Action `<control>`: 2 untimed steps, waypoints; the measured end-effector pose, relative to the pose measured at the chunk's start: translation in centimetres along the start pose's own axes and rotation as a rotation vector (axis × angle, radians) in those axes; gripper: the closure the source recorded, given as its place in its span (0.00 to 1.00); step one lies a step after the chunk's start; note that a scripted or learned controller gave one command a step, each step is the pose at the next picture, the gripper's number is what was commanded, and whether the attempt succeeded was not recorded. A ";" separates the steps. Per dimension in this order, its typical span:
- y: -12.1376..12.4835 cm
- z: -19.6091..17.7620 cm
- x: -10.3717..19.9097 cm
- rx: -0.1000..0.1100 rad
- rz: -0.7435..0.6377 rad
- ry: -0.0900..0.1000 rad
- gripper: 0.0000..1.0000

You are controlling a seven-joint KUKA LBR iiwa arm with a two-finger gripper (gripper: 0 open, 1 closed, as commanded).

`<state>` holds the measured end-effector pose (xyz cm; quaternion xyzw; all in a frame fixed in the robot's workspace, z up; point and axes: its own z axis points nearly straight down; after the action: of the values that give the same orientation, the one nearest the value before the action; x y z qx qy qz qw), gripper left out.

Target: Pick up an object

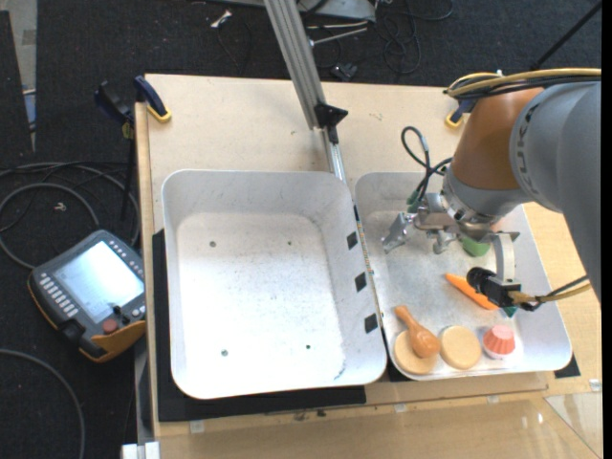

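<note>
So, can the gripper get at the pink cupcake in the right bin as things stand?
Probably yes. The pink cupcake lies uncovered by the right bin's front wall, nothing above it; the gripper hovers further back in that bin. The tan disc close beside it may crowd a grasp.

Off the left side of the wooden bench [239, 122], a teach pendant [91, 295] with an orange rim lies on the dark floor among looping black cables [38, 208]. A yellow-tipped clamp [148, 98] grips the bench's back-left corner, and another clamp [457, 118] sits at its back-right edge. An aluminium bar [292, 41] slants in over its back edge.
</note>
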<state>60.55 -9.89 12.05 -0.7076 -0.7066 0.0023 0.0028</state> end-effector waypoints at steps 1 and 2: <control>0.2 -1.5 0.0 -0.009 0.000 -0.001 1.00; 0.9 -7.8 0.0 -0.015 -0.004 -0.002 1.00</control>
<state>61.49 -9.87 19.79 -0.7062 -0.7080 -0.0022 -0.0032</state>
